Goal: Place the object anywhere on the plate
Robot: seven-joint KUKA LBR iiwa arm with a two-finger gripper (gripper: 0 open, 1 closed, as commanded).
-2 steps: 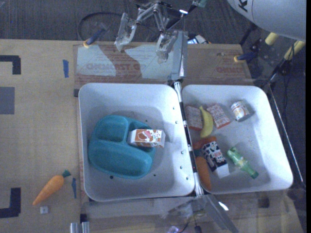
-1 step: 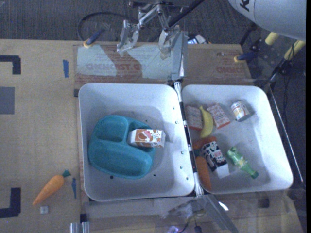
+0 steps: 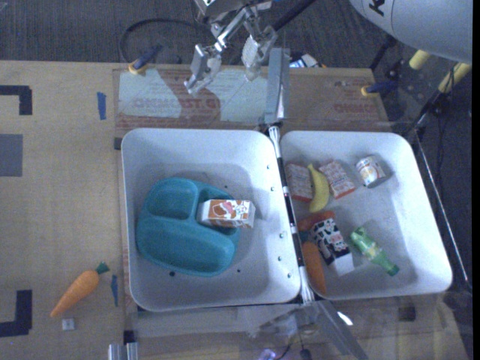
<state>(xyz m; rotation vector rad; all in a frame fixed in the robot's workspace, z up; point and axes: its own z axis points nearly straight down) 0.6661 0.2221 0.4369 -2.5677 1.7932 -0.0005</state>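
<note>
So the teal plate (image 3: 182, 238) is sitting in the left bin (image 3: 150, 145), a smooth moulded thing with rounded corners and divided compartments, lying a bit skewed to the bin walls. The small juice carton (image 3: 226, 213) is lying on its side on the plate's far right part, boxy cardboard with an orange and white print, its right end poking just over the plate's rim. The gripper (image 3: 226, 60) is hanging well beyond the far edge of the left bin, over a pale sheet on the bench, fingers spread wide with nothing between them, so the carton is lying well apart from them, nearer to us. The right bin (image 3: 420, 201) is looking crowded: a banana (image 3: 319, 188), a couple of flat snack packets, a little tin can (image 3: 369, 170), a green bottle (image 3: 373, 251), a black and white carton (image 3: 328, 237) and a carrot (image 3: 315, 267). There's another toy carrot (image 3: 76, 291) lying out on the wooden bench at near left.
</note>
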